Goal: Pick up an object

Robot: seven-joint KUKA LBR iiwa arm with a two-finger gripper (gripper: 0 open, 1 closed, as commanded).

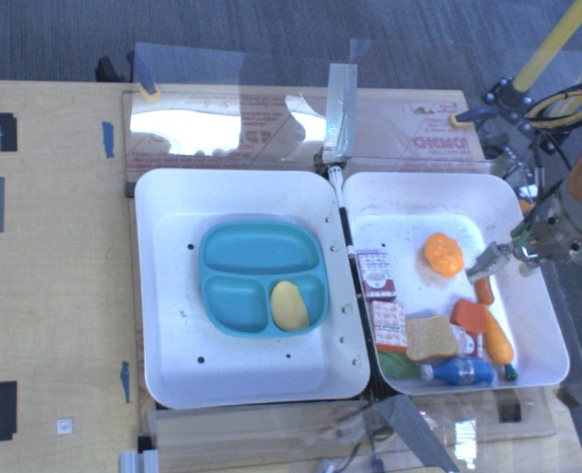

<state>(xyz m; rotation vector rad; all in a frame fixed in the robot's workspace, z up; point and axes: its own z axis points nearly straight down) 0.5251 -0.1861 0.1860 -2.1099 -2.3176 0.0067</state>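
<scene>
My gripper [487, 258] reaches in over the right side of the right bin [535, 363] from the right edge. It hovers just right of an orange fruit [444, 253] and above a small red sausage-like piece [484, 290]. Nothing shows in its grasp. Lower in the bin lie a red block [468, 314], a carrot [497, 342], a slice of toast [432, 337], a blue bottle [458, 371], a green piece [397, 365] and two printed packets [375, 273], [388, 323].
The left bin [162, 264] bears a teal divided tray [256, 254] with a yellow lemon-like item [289, 305] in its lower right compartment. A clear panel and metal post [340, 111] stand behind the bins. Cables and a yellow pole [556, 37] crowd the far right.
</scene>
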